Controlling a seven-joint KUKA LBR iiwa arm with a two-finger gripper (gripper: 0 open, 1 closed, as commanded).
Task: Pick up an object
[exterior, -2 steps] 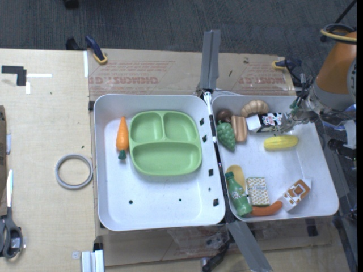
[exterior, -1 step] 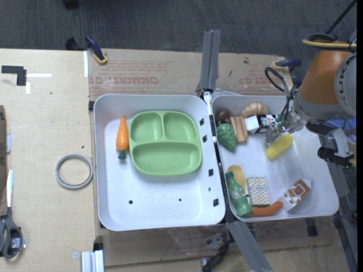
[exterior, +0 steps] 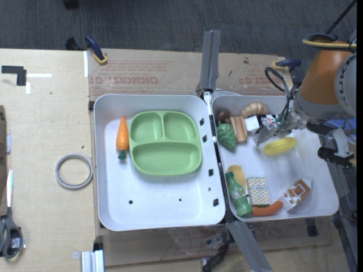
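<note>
Over the right bin's [exterior: 317, 208] far half, the gripper [exterior: 271, 130] hangs just above a yellow banana [exterior: 280, 146]; whether its jaws are parted or closed cannot be told. A green divided plate [exterior: 165, 143] and carrot [exterior: 122, 135] lie in the left bin [exterior: 153, 208].

Robotics lab, plywood bench [exterior: 45, 129], two white bins [exterior: 108, 197], clamps [exterior: 95, 49], tape roll [exterior: 74, 171], scissors [exterior: 10, 231]

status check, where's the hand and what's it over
Hand low in right bin, nothing seen gripped. Yellow banana just below it. Croissant and green toy crowd nearby.
</note>
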